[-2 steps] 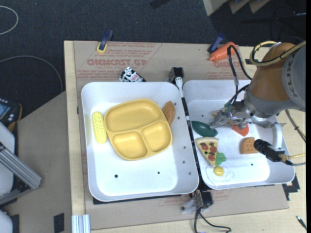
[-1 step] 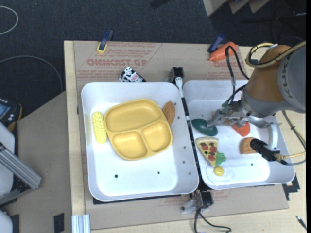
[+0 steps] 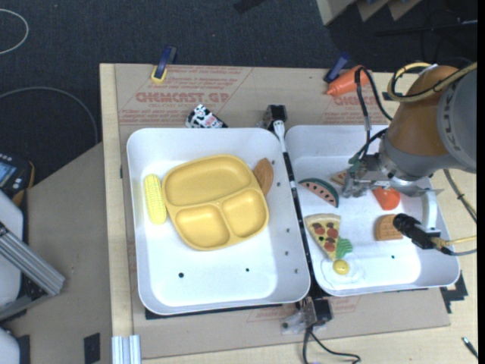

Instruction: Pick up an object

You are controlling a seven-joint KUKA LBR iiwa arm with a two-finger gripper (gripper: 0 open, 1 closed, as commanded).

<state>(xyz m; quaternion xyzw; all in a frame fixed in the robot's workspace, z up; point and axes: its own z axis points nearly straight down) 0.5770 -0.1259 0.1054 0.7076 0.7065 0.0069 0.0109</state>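
Observation:
My gripper hangs low over the back of the right bin, below the grey and orange arm. Just left of it lies a watermelon slice, and a small brown piece sits right against it. To its right is a red-orange toy, and nearer the front a piece of toast. A pizza slice, a green bit and a fried egg lie at the bin's front left.
The left bin holds a yellow divided plate, a corn cob and a brown piece. A black part with cables juts over the right bin. Clamps and a small black-and-white object sit behind the bins.

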